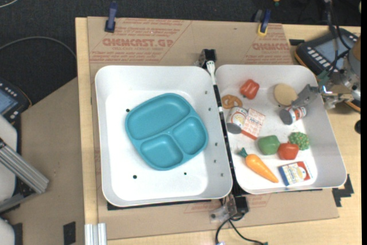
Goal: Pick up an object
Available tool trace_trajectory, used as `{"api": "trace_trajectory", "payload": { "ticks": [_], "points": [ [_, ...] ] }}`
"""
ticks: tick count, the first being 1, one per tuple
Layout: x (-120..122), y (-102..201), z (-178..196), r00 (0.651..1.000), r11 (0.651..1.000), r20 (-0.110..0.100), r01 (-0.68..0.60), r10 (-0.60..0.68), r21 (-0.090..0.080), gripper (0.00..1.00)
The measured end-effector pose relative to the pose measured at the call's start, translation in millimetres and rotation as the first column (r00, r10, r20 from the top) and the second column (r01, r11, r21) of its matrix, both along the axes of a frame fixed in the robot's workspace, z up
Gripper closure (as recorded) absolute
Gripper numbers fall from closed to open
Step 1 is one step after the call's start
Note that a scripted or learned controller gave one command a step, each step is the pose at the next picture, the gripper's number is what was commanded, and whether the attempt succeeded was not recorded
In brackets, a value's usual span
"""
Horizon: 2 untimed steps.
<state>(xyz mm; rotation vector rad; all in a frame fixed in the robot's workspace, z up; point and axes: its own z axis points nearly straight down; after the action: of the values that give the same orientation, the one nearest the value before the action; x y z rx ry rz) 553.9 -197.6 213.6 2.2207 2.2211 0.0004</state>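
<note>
Most of my arm [344, 86] is cut off by the right edge, so I see just the wrist end reaching in over the right bin [327, 140]. My gripper [289, 115] is small and dark there, and it covers part of a little can [296, 113] beneath it. The print on the small carton [294, 172] near the front and on the packet [248, 122] is too small to read.

Grey metal gripper [302, 101], dark slim jaws, beige wrist block
</note>
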Motion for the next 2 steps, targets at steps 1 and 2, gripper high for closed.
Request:
{"api": "trace_trajectory", "payload": {
  "ticks": [1, 2],
  "points": [
    [-78, 55, -1, 1.0, 1.0, -0.008, -0.001, 0.001, 0.005, 0.0],
    [-74, 52, 10, 1.0, 1.0, 0.002, 0.001, -0.001, 0.0, 1.0]
  ]
}}
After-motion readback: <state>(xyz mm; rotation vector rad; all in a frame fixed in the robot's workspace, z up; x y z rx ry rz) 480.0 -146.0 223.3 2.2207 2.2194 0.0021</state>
